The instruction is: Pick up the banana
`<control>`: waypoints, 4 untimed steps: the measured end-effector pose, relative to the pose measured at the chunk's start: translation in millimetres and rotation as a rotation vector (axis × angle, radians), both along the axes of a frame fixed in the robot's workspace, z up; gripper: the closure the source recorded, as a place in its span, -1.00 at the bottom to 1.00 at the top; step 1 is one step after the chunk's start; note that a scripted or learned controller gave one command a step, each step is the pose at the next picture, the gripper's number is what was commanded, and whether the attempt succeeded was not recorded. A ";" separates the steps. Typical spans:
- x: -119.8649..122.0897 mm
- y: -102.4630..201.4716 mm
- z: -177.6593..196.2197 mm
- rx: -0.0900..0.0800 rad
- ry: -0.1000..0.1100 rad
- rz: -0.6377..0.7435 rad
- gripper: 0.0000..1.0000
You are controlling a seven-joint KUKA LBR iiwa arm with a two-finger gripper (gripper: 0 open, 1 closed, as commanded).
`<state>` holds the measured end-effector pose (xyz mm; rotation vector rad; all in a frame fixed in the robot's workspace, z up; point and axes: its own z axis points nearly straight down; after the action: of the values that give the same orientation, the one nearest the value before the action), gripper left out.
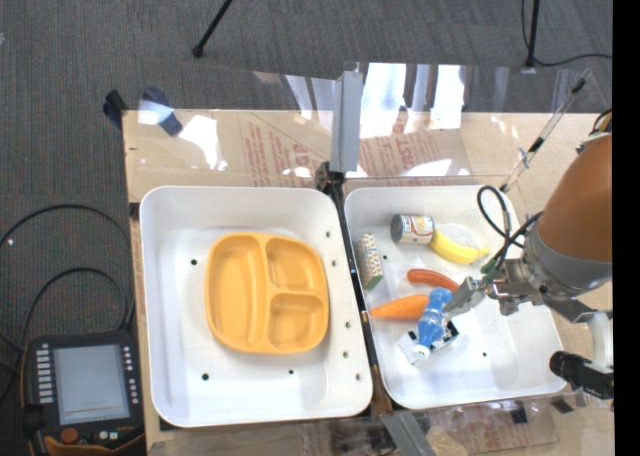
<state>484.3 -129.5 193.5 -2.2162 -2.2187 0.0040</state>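
Observation:
The banana (458, 244) is yellow and lies in the right bin (520, 374), toward its back, just right of a small tin can (411, 229). My gripper (464, 297) reaches in from the right and hangs low over the middle of that bin. It is in front of the banana and apart from it, right beside the top of a blue bottle (434, 314). The grey arm with its orange band (590, 204) covers the bin's right side.
A red sausage-shaped piece (432, 278), an orange carrot (398, 307) and a striped cob-like piece (371, 260) lie left of the gripper. The left bin (170, 244) holds a yellow divided plate (267, 292). A teach pendant (85, 384) sits on the floor at the lower left.

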 end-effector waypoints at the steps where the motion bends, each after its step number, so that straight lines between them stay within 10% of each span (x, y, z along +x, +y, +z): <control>1: 75.1 -33.7 -29.4 0.000 -0.003 0.143 -1.00; 2: 148.2 -46.8 -67.4 -0.002 -0.004 -0.007 -1.00; 3: 145.1 -44.6 -106.8 -0.002 -0.003 -0.060 -1.00; 4: 145.4 -43.6 -97.4 -0.002 -0.001 -0.055 1.00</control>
<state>629.7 -173.2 96.0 -2.2780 -2.1579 0.0044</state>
